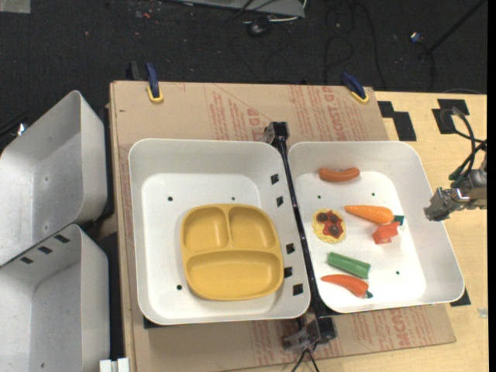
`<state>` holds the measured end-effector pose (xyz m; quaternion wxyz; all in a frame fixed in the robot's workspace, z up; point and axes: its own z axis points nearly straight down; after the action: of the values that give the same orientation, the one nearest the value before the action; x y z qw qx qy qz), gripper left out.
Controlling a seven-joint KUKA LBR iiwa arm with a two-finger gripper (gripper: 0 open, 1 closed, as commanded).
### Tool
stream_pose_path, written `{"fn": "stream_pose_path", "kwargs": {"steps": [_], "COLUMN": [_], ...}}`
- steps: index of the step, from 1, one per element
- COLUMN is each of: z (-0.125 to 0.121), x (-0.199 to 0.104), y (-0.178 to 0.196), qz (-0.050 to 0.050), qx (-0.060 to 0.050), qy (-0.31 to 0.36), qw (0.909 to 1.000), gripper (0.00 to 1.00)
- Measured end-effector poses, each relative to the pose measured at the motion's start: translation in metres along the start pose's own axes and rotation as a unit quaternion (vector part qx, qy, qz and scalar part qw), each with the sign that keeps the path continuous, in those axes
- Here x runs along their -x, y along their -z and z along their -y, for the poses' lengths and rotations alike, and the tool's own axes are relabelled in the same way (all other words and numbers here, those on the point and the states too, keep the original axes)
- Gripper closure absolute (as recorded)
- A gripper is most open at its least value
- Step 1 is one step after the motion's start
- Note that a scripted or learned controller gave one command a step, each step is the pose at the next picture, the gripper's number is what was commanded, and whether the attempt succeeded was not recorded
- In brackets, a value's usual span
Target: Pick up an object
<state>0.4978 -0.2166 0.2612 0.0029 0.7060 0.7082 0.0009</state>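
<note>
Nearest me in the right bin (pixel 434 285) lie a chili (pixel 346 284) and a green piece (pixel 348 264), then a pizza (pixel 329 225), carrot (pixel 370 213) and sausage (pixel 339 174) farther back. My end effector (pixel 440 206) sits at the bin's right rim; I cannot tell its spread. I fear clipping that rim.

Dark speckled floor (pixel 70 45) w/ black cables (pixel 341 45) at far side; brown cardboard sheet (pixel 225 111) covers bench; spare white plastic bins (pixel 46 208) stacked left.
</note>
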Motion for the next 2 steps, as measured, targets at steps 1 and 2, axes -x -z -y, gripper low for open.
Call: {"fn": "stream_pose_path", "kwargs": {"steps": [1,2], "z": [0.003,0.012], "x": [-0.054,-0.105], "y": [0.006,-0.008], "qz": [-0.002,-0.002], "qx": [-0.002,-0.004], "qy": [0.002,0.002], "qw": [1.0,1.0], "gripper": [1.0,1.0]}}
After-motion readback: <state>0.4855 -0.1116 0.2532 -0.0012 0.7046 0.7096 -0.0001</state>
